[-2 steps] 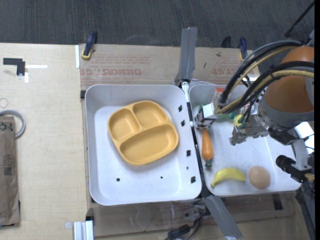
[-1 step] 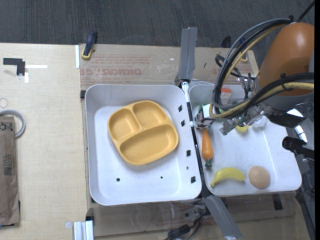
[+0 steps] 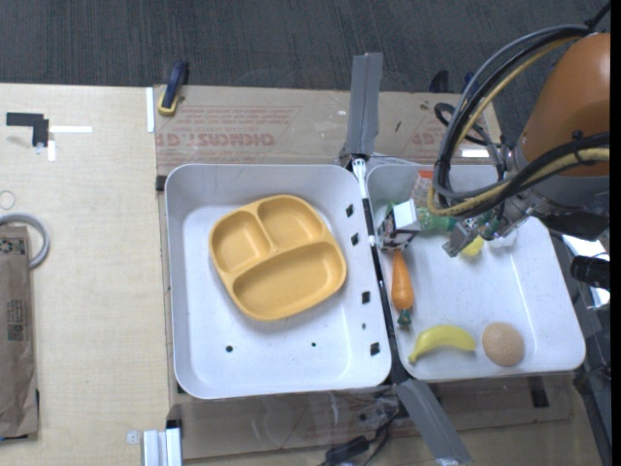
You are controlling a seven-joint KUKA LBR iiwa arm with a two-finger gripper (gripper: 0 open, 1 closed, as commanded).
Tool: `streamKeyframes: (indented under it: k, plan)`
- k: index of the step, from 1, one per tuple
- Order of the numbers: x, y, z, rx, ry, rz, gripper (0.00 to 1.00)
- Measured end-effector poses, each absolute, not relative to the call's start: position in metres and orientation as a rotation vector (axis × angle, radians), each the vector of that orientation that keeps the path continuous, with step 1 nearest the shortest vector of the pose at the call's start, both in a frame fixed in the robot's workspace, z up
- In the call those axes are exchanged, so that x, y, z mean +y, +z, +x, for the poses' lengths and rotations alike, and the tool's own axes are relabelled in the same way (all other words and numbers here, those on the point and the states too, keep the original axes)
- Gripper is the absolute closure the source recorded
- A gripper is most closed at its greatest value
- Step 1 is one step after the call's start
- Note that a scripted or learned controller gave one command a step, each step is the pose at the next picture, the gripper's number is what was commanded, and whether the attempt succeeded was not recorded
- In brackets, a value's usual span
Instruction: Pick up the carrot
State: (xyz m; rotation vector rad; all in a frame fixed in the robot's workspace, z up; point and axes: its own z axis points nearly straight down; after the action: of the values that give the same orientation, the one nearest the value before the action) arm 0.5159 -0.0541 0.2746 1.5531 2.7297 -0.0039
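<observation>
Camera view has my gripper [image 3: 396, 233] poised right above the carrot's [image 3: 401, 282] top end, by the right bin's [image 3: 543, 294] left wall; I cannot tell what state it is in, and nothing shows as held; the carrot lies flat just below me, not yet lifted, so grasping and raising remain; count: one carrot, one banana [image 3: 442, 342], one brown egg [image 3: 503, 344], one yellow plate [image 3: 278, 256], two bins.

The arm [image 3: 572, 85] is cut off at the 3 o'clock edge. The gripper [image 3: 396, 229] covers the carrot's [image 3: 401, 282] 12 o'clock end; finger state unclear.
</observation>
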Motion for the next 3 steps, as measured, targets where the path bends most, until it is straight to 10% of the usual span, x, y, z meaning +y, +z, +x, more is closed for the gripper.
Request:
streamKeyframes:
  k: [1, 2, 3]
  plan:
    - [0.007, 0.191, 0.477, 2.769, -0.004, 1.488, 1.0]
    - [-0.077, 0.337, 0.511, 2.855, -0.003, 1.307, 1.0]
    - [0.001, 0.212, 0.529, 2.782, -0.003, 1.462, 1.0]
